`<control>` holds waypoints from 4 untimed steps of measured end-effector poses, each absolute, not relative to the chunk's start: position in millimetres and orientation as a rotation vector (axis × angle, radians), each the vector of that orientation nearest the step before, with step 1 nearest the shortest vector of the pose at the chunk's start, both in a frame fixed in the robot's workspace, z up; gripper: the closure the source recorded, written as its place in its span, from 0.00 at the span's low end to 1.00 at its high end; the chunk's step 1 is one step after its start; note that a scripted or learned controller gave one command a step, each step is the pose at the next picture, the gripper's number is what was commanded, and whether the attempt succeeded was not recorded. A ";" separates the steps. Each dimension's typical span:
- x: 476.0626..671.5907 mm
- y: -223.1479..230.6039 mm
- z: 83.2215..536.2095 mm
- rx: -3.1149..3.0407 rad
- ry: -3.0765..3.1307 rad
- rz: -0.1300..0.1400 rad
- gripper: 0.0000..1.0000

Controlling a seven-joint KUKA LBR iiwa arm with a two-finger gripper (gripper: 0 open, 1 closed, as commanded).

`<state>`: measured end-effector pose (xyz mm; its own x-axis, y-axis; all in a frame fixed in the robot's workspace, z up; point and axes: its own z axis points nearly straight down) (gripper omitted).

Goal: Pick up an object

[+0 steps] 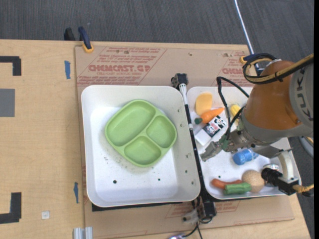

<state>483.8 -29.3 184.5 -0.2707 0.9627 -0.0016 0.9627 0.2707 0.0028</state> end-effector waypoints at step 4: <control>518.6 -171.3 96.9 1.015 2.962 0.002 1.00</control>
